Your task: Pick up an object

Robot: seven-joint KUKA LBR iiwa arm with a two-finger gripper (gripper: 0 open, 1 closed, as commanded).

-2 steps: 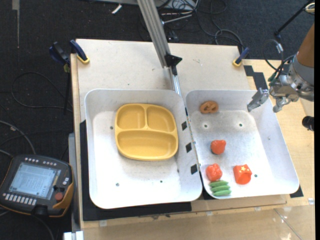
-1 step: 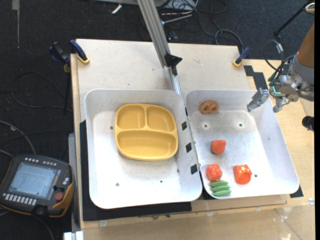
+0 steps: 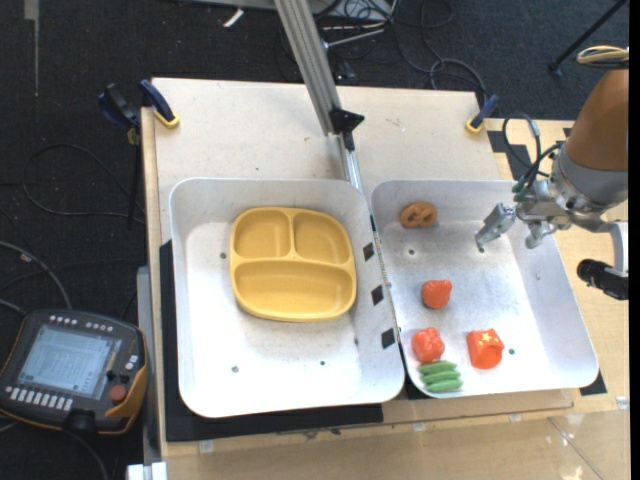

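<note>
We are eyeing the pretzel-shaped brown piece (image 3: 418, 214) lying loose at the far end of the right bin (image 3: 560, 313), nearest our gripper (image 3: 512, 224). The fingers are standing apart and holding nothing, hovering beside it. Three red pieces and a green pod (image 3: 441, 375) are lying nearer the front; the yellow divided plate (image 3: 293, 264) is sitting in the left bin (image 3: 195, 298).

No text, label or number can be read; the screen of the teach pendant (image 3: 62, 363) is too small.
</note>
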